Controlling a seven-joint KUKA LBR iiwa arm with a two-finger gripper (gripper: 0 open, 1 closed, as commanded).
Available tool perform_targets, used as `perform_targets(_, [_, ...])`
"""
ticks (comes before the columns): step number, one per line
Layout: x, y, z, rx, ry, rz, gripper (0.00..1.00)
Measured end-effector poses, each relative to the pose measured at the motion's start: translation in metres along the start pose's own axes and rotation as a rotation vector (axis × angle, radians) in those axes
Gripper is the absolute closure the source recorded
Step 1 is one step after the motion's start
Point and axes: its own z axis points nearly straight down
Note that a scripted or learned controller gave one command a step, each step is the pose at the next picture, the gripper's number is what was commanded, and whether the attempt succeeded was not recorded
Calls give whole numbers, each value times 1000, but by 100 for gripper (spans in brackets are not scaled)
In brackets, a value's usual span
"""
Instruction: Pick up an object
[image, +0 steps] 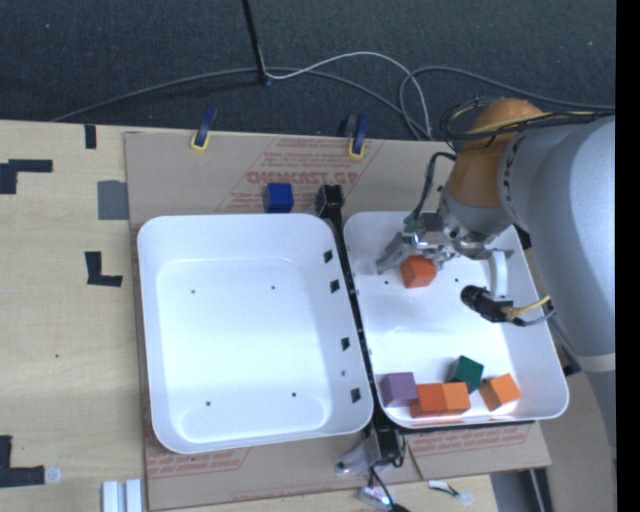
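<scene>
In the right bin (530, 345), near its far left part, my gripper (416, 256) reaches down from the grey arm with the orange band. A small orange block (418, 272) sits between its two fingers, one grey finger (391, 259) angling out to the left of it. The gripper is shut on this block. Whether the block is raised off the bin floor I cannot make out.
Along the right bin's near edge lie a purple block (400, 386), a larger orange block (442, 398), a green block (465, 371) and another orange block (500, 390). The left bin (160, 300) adjoins on the left. A blue block (279, 196) rests on the cardboard behind the bins.
</scene>
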Motion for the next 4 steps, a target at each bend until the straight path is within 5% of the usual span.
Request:
perform_targets(1, [-2, 0, -10, -1, -1, 2, 100])
perform_targets(2, [91, 14, -104, -8, 2, -5, 100])
perform_targets(3, [81, 3, -101, 1, 0, 5, 100])
perform_targets(4, [162, -55, -99, 2, 1, -4, 100])
